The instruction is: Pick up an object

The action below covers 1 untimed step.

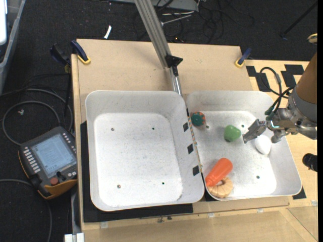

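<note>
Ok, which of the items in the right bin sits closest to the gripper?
The white object, right beside the gripper near the bin's right side. The green ball lies a little farther left; the orange carrot is farther down.

The arm point(308, 97) is cut off by the picture's edge at three o'clock, so most of it is lost. Its gripper point(255, 131) is small and dark, and how its fingers stand cannot be told. A white object point(263, 145) at the gripper's five o'clock is partly covered by it and melts into the white bin point(282, 183). The carrot point(219, 170) overlaps a tan item point(222, 188) at its six o'clock. A clear tub point(9, 19) is cropped at ten o'clock. A small ball point(198, 118) is too small to identify.
</note>
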Available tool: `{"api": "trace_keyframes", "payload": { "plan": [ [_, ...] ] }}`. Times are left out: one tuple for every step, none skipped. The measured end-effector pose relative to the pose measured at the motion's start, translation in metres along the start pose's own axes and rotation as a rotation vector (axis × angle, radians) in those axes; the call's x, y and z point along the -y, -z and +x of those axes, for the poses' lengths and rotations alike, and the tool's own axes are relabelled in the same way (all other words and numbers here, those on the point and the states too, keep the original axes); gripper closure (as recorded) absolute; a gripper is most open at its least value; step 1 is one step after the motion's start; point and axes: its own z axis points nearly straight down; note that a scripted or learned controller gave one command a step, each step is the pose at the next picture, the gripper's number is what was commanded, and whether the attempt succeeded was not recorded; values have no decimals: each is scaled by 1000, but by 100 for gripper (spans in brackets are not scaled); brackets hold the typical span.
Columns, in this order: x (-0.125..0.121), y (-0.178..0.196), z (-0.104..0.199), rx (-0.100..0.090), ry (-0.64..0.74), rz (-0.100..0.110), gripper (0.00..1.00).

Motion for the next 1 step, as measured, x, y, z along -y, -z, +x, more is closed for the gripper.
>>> {"api": "trace_keyframes", "payload": {
  "plan": [
    [-1, 2, 0, 1, -2, -4, 0]
  ]
}}
